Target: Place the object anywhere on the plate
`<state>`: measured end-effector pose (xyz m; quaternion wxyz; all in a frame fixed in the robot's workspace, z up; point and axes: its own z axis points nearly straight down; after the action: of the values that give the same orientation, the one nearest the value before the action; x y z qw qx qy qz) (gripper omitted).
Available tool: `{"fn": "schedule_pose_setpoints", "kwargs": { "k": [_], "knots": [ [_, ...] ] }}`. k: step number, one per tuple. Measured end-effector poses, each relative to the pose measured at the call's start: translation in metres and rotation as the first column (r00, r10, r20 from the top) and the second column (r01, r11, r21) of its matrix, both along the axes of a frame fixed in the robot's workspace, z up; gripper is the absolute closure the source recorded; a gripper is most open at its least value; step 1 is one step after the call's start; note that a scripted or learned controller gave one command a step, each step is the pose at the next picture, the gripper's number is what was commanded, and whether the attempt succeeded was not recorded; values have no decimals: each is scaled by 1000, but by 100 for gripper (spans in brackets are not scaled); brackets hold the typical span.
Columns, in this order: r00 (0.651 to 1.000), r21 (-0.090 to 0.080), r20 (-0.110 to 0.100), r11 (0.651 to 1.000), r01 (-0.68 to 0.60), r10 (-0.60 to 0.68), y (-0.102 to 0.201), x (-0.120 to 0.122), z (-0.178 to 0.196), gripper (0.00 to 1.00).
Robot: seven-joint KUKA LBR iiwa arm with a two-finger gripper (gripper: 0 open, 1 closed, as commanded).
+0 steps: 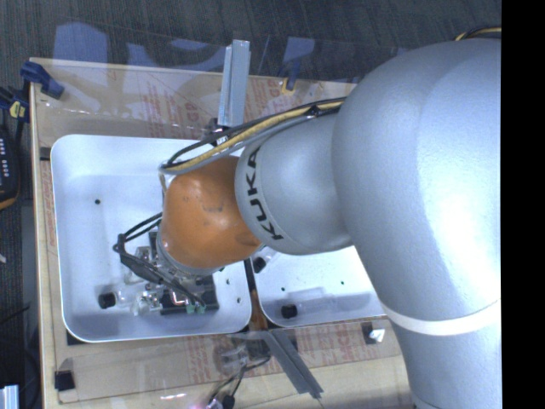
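My gripper (pixel 164 295) is low in the left white bin (pixel 77 194), near its front wall, below the orange wrist band (pixel 204 216). The wrist and cables hide most of it. A small black object (pixel 106 298) lies on the bin floor just left of the gripper. Between them sits a pale, glassy-looking piece (pixel 132 300) that is too blurred to identify. I cannot tell whether the gripper touches either one.
The grey arm (pixel 383 186) covers most of the right bin (pixel 341 301), whose front part shows a small black object (pixel 289 311) and a pale flat piece (pixel 308 295). A metal post (pixel 233 79) stands behind the left bin. A metal bracket (pixel 285 360) lies at the bench front.
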<state>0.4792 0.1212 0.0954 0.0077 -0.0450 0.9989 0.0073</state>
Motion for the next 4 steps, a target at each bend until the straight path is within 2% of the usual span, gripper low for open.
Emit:
{"fn": "schedule_pose_setpoints", "kwargs": {
  "k": [1, 2, 3, 4],
  "knots": [
    [996, -29, -14, 996, 86, -86, 87, 41, -2, 100],
    [981, -16, -18, 981, -191, 191, 36, 3, -4, 100],
    [994, -25, -20, 994, -104, 103, 87, 13, -3, 100],
    [902, -15, -18, 902, -432, 432, 36, 3, -4, 100]
  ]
}}
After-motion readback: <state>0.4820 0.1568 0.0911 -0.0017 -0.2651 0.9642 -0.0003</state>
